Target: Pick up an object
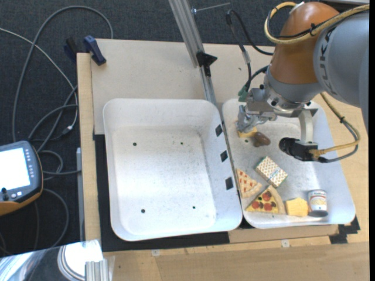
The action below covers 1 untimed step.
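In the right bin (pixel 337 174), at its 11 o'clock corner, the end effector (pixel 248 127) is low above a brown object (pixel 258 137); its finger state I cannot tell.

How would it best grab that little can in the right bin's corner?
Probably from straight above, jaws closing across the round sides of the small can. It seems to stand upright by the right bin's wall, with the cheese wedge close alongside.
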Available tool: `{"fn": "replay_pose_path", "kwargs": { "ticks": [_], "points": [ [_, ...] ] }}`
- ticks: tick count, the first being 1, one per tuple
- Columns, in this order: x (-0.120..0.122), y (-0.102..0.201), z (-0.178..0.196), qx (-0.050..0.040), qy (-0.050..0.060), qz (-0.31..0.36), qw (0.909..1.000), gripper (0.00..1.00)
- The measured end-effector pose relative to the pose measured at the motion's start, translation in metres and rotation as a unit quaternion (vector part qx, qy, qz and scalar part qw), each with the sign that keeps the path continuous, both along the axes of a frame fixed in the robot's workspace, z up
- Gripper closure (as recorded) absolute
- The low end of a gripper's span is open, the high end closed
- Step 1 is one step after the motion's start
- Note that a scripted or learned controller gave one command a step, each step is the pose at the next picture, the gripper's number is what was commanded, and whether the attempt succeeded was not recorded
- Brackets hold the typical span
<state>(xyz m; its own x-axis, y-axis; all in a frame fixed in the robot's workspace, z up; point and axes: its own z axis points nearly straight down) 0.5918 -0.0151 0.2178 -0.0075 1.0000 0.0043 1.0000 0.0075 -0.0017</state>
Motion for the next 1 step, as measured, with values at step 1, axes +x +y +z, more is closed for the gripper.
{"fn": "replay_pose_path", "kwargs": {
  "ticks": [1],
  "points": [
    [-0.0081, 0.0544, -0.0057, -0.0003, 0.001, 0.0, 1.0, 1.0]
  ]
}}
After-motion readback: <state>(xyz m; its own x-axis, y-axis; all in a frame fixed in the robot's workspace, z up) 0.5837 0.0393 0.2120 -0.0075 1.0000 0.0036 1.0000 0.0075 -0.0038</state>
